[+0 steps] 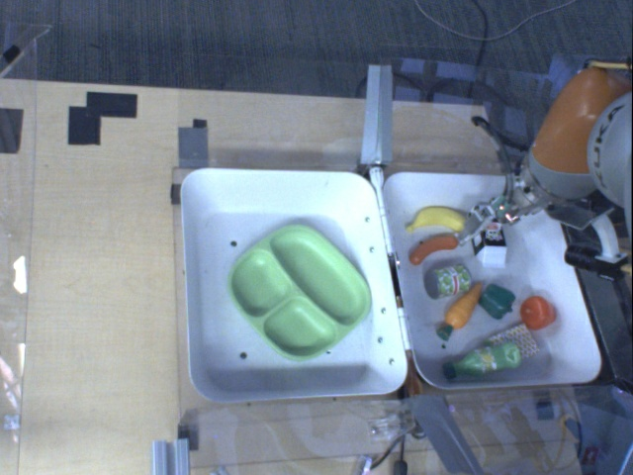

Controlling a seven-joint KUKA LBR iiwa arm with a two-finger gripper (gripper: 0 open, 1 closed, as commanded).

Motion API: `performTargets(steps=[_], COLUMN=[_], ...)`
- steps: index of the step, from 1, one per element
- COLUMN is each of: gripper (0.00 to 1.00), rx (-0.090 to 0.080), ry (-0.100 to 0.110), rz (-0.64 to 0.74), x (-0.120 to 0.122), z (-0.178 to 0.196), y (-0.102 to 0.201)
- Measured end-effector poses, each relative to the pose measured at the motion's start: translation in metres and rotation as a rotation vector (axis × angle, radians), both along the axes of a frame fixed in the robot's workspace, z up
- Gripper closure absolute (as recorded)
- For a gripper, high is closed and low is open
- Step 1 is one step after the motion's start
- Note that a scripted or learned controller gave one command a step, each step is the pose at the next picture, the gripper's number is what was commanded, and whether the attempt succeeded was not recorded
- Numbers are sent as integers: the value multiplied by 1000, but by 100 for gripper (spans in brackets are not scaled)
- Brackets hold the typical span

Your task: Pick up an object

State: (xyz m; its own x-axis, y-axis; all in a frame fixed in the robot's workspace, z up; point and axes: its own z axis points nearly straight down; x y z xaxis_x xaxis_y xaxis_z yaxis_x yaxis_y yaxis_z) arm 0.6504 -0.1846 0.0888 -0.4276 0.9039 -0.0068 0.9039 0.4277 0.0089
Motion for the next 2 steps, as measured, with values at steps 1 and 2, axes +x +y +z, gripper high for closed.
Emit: performTargets(steps=[1,2], gripper=[100,100], rx=[-4,1], ry=[-12,1], rz=[6,84], x=[4,20], z=[16,110], y=[1,108])
